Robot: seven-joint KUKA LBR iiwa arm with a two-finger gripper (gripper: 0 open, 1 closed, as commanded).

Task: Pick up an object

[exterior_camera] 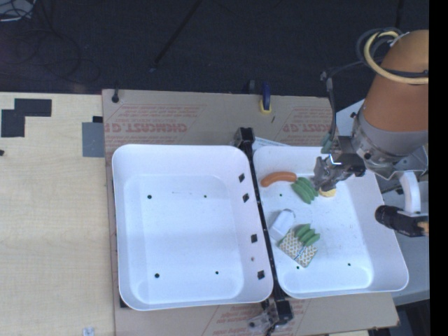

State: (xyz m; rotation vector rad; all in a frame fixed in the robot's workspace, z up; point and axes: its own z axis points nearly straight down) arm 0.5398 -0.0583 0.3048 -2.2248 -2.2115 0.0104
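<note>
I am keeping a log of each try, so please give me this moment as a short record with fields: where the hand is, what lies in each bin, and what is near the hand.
hand position: hand low over the right bin, near its far side
near the hand: green piece and small yellow object
other items in right bin: orange sausage-shaped piece, white object, green pieces on a patterned card
left bin: white, with small dark dots
held object: cannot tell

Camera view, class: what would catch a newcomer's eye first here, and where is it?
The grey arm with its orange band looms at the right, its end effector low over the right bin beside a green piece and an orange sausage-shaped piece. Nearer the front lie a patterned packet and more green pieces. The left bin sits alongside.
</note>
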